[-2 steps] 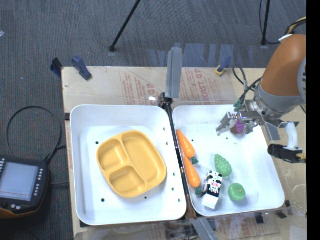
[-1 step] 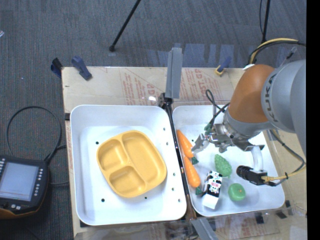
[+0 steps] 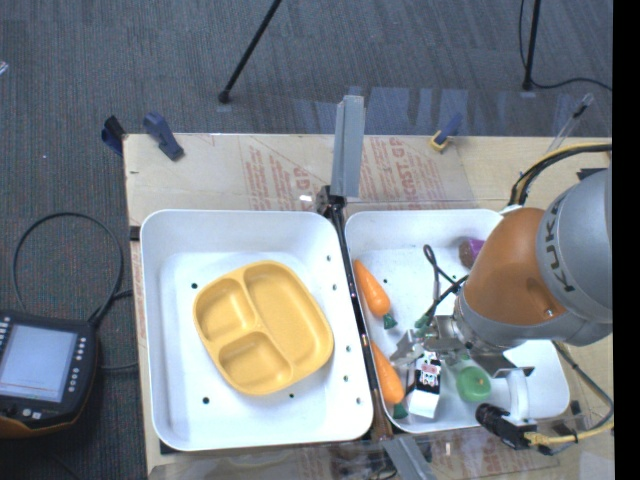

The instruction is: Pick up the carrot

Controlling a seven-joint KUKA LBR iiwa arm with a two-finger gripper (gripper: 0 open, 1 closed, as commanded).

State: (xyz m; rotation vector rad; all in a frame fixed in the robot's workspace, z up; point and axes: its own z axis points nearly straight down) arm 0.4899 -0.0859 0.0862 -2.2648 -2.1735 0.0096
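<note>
Gripper low inside right bin, near front wall; finger state cannot tell, wrist hardware blocks view. Two carrots in that bin: upper carrot lies apart near left wall, lower carrot lies along left wall just beside gripper. Green round object just right of gripper. Yellow divided plate sits in left bin.

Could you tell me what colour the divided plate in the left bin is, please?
The divided plate is yellow, seen clearly in the camera view.
</note>
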